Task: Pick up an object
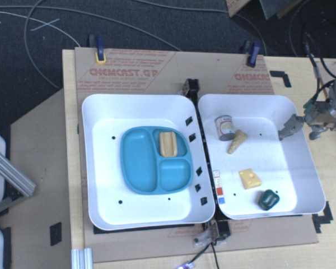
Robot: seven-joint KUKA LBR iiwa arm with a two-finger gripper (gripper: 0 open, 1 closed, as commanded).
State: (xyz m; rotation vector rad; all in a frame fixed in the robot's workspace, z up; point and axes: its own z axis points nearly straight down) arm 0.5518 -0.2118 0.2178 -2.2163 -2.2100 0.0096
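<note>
In the right bin (302, 167) lie a small silver can (224, 126), a tan wedge (238, 141), a yellow block with holes (250, 179) and a dark green object (268, 199). My gripper (300, 131) hangs over that bin's right rim at the upper right, well away from all of them. Its two grey fingers are spread open, with nothing between them. One fingertip (287, 129) points down-left into the bin. The left bin (101, 150) holds a blue divided plate (140, 161) with a tan block (168, 144) in its upper right compartment.
A black hinged divider (198, 150) separates the two bins. A small red, white and blue label (219, 188) sits on the right bin's left wall. Clamps (100, 50) hold the cardboard sheet at the back. Cables trail at the right by the arm.
</note>
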